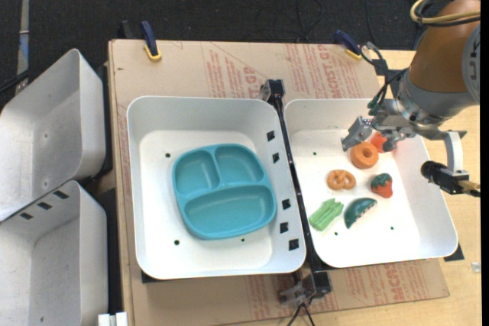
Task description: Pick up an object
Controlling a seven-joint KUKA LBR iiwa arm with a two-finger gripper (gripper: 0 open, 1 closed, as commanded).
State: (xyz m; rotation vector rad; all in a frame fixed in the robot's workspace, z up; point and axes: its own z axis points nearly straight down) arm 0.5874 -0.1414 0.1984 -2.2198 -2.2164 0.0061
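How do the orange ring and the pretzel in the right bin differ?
The ring is a plain loop with one hole; the pretzel is twisted, with several holes. The ring is brighter orange, the pretzel browner. The ring lies right under the pincer; the pretzel lies apart from it, nearer the bin's middle. Both are small toy foods lying flat in the right bin.

A blue divided tray is seen in the left bin. In the right bin, small toy foods are spread, and the gripper is positioned just above an orange ring.
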